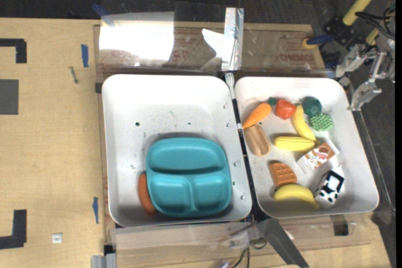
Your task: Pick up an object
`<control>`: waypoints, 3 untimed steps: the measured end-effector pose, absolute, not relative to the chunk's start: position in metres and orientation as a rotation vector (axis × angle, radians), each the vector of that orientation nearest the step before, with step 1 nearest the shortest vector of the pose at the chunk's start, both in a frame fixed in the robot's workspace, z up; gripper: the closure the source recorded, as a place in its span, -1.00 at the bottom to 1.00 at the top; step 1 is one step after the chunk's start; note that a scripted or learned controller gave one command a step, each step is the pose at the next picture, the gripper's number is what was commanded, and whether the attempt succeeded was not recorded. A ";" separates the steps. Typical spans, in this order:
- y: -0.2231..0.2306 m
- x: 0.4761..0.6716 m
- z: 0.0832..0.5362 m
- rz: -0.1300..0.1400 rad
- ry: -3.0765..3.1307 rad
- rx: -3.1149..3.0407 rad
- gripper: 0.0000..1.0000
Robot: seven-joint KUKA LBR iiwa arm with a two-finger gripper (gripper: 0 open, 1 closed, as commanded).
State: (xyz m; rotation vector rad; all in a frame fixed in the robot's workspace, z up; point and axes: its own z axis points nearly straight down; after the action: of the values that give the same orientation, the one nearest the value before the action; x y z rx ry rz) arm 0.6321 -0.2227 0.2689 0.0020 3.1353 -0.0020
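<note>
You have two white bins side by side on the counter: the left bin and the right bin. The graspable pieces are crowded into the right bin, probably so that one reach has many candidates.

Count them there: two bananas for certain, one at the bin's near edge and one tilted toward the far right corner, plus a yellow piece lying flat between them that may be a third. One carrot and one tomato sit near the far edge, one dark green vegetable and one light green bumpy piece at the far right. One tan bread-like roll lies along the left wall, one orange-brown block sits mid-bin, one small carton beside it, and one black-and-white toy in the near right corner.

The left bin carries one teal divided tray toward its near edge, lying over one orange object, so that item is poorly exposed.

The metal hardware past the counter's far right corner looks like the gripper, well apart from every piece; you cannot tell whether it is spread or pressed together.
</note>
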 end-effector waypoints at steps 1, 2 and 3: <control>-0.222 0.572 0.151 0.001 3.111 0.454 -1.00; -0.173 0.510 0.087 -0.002 3.116 0.354 -1.00; -0.120 0.598 0.088 0.003 3.096 0.475 -1.00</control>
State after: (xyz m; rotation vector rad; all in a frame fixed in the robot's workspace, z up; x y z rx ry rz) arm 0.5978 -0.1204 0.0880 0.4746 3.0957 0.0035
